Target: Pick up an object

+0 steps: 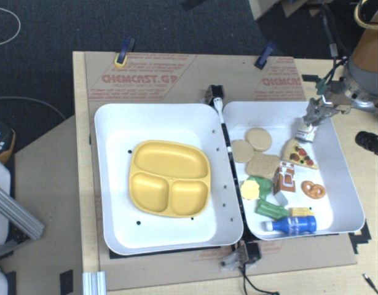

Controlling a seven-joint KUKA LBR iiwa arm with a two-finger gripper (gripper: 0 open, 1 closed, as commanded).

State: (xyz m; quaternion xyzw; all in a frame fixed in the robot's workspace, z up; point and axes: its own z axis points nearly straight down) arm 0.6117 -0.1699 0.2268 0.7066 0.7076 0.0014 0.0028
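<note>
Metal two-finger pincer low over far right corner of right white bin, grip state cannot tell; triangular toy pizza slice just below it, brown toy pretzel further toward camera.

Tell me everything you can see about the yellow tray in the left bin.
The yellow tray is a divided plate of smooth, plastic-looking material with rounded corners. It has three compartments: one wide one across the far side and two smaller ones on the near side. It lies flat, right side up, turned slightly askew, about in the middle of the left bin, resting on the bin's white floor. Nothing lies in its compartments, and nothing else touches it.
</note>
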